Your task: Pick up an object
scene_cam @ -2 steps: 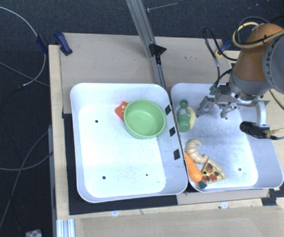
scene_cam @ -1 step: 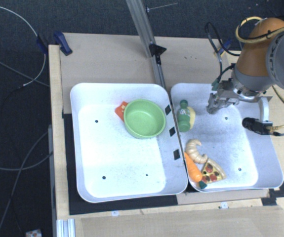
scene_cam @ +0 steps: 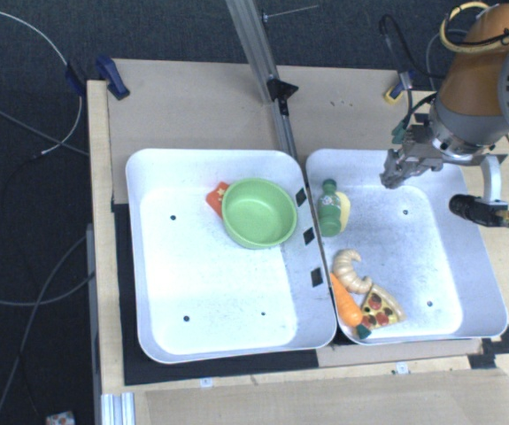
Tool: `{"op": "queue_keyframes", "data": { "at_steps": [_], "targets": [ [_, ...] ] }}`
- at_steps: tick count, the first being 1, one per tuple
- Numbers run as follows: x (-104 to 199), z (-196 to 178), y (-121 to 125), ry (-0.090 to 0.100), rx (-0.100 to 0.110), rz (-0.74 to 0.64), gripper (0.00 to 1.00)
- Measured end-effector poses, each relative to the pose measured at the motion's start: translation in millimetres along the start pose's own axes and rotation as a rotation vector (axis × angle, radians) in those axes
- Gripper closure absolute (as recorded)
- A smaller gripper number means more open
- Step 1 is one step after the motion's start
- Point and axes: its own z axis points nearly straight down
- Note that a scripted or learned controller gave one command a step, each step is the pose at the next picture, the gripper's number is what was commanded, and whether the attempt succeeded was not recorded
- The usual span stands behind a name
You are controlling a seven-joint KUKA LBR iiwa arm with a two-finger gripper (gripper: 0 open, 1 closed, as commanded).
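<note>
My gripper [scene_cam: 396, 175] hangs over the back of the right bin [scene_cam: 440, 264], pointing down with nothing visible in it. A green bottle [scene_cam: 328, 207] lies by the bin's left wall, to the gripper's left, with a pale yellow piece [scene_cam: 345, 207] beside it. Nearer the front left corner lie a beige croissant-like toy [scene_cam: 351, 269], an orange carrot [scene_cam: 346, 305] and a pizza slice [scene_cam: 381, 308]. In the left bin [scene_cam: 192, 308] sits a green bowl [scene_cam: 258, 212] with a red object [scene_cam: 216, 198] tucked behind its left side.
A metal pole [scene_cam: 258, 42] slants down from the top to the divide between the bins. Blue clamps [scene_cam: 111, 76] sit at the bench's back corners. The right half of the right bin is bare.
</note>
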Motion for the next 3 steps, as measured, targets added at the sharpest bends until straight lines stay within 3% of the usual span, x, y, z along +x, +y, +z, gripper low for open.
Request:
{"op": "queue_keyframes", "data": {
  "at_steps": [1, 2, 3],
  "targets": [
    [1, -57, 2, 0.0, 0.002, 0.0, 1.0],
    [53, -67, 6, 0.002, 0.003, -0.005, 1.0],
    [115, -55, 6, 0.006, 0.02, -0.005, 1.0]
  ]
}}
